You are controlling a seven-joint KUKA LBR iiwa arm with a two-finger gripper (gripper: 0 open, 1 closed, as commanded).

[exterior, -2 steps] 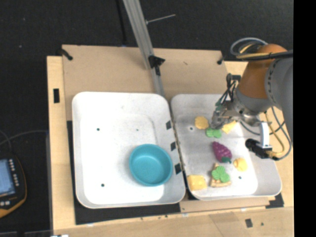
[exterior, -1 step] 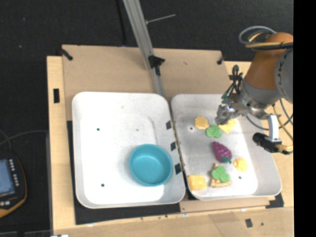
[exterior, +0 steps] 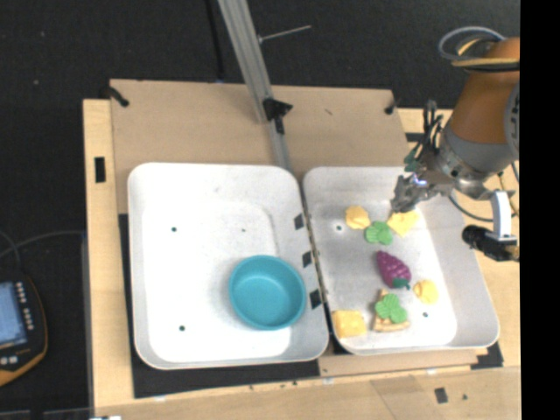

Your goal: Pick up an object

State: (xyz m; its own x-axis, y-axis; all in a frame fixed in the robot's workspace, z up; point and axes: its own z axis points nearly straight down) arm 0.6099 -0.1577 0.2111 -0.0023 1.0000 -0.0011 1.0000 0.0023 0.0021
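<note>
At the far left edge, a dark handheld device with an orange rim (exterior: 13, 322) is seen lying off the bench. Next, the left bin (exterior: 175, 199) is taken in, and a teal bowl (exterior: 266, 291) is found standing upright in its lower right part, close to the wall it shares with its neighbour. A grey metal pole (exterior: 249, 59) is seen slanting down from the top toward the gap between the two bins.

Now the right bin (exterior: 455, 313) is reached, and a scatter of toy food is laid out in it. A yellow block (exterior: 349, 324) is placed near the lower left corner, and just beside it a tan piece topped with green (exterior: 391, 311) is seen. Higher up, a yellow lump (exterior: 357, 217) and a green leafy piece (exterior: 379, 233) are set close together, with a purple piece (exterior: 393, 269) below them and a small yellow piece (exterior: 425, 290) to its right. Another yellow piece (exterior: 403, 224) is found at the upper middle, and the gripper (exterior: 407, 196) is poised right over it, at its upper edge. How far the jaws are parted cannot be told from here, and nothing is seen lifted. Further right, the arm's orange band (exterior: 483, 103) is in view.
</note>
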